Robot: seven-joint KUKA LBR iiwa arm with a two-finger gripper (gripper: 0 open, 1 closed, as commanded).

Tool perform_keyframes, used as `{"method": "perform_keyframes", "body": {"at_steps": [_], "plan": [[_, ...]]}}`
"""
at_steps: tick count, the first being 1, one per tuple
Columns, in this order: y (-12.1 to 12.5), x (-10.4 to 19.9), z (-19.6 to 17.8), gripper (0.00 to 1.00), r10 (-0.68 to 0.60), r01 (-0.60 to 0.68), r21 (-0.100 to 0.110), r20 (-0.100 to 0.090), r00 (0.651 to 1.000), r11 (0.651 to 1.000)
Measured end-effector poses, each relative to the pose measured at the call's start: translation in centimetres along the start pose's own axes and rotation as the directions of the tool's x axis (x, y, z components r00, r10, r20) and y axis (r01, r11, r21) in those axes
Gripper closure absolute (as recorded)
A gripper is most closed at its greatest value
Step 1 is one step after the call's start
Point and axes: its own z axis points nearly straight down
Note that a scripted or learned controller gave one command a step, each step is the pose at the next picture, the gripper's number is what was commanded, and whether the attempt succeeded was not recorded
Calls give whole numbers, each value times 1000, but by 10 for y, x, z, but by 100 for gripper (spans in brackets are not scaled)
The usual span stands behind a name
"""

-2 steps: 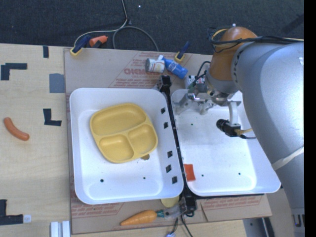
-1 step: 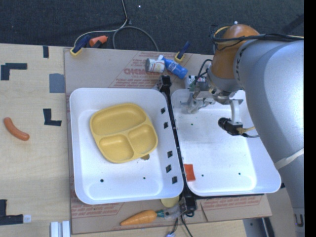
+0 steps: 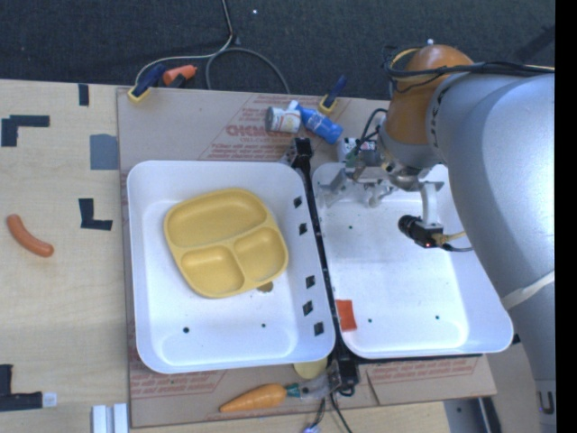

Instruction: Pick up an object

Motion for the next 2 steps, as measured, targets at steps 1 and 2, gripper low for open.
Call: {"method": "perform_keyframes", "body": {"at_steps": [1, 2], "plan": [[-80, 89, -94, 0, -3, 3, 2, -6, 1000, 1000], [-66, 3, -89, 0, 8, -8, 3, -1, 1000, 1000]]}}
